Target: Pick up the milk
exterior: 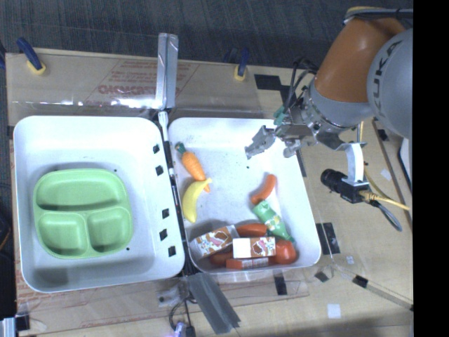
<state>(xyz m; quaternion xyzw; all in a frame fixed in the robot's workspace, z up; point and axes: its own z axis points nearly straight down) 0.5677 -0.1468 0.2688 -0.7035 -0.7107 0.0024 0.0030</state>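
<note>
Camera view, claw [271, 142] above right bin [231, 133]

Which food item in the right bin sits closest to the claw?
The sausage, lying just below the claw. The carrot and banana sit further left; the cartons lie along the bin's near edge.

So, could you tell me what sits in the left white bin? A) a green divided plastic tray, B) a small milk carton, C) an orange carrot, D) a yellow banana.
A: the green divided plastic tray lies alone in the left white bin, while the fruit, vegetables and cartons all lie in the right white bin.
</note>
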